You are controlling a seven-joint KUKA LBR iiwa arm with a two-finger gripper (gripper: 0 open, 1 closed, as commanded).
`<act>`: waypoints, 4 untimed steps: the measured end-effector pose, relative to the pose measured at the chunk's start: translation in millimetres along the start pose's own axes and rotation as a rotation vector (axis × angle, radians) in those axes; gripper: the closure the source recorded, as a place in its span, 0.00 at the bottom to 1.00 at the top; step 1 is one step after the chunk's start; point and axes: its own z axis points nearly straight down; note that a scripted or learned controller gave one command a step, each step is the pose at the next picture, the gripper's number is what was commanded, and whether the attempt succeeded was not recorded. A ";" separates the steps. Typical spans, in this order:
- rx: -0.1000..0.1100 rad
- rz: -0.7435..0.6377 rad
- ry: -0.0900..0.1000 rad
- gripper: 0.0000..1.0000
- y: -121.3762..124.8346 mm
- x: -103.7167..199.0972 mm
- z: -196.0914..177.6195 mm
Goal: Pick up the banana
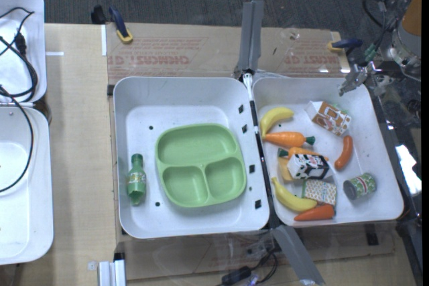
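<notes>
Gripper [353,79] hangs over the right bin's [389,164] far right corner, holding nothing; how far it is open I cannot tell. One banana [275,119] lies near the divider beside a carrot [288,139]; another banana [292,197] lies nearer the front.

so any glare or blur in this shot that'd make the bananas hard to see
In the camera view, light is even and soft, shadows faint; both bananas, upper and lower, read clearly in the right bin. A bright glare streak lies just outside that bin's right wall. The gripper at the bin's far right corner is small and slightly blurred against cables.
</notes>
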 end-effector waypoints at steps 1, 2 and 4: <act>-0.001 -0.079 0.000 0.00 15.3 63.9 82.2; -0.003 -0.210 0.000 0.00 15.8 144.3 18.9; -0.002 -0.483 0.000 0.00 8.0 109.9 119.1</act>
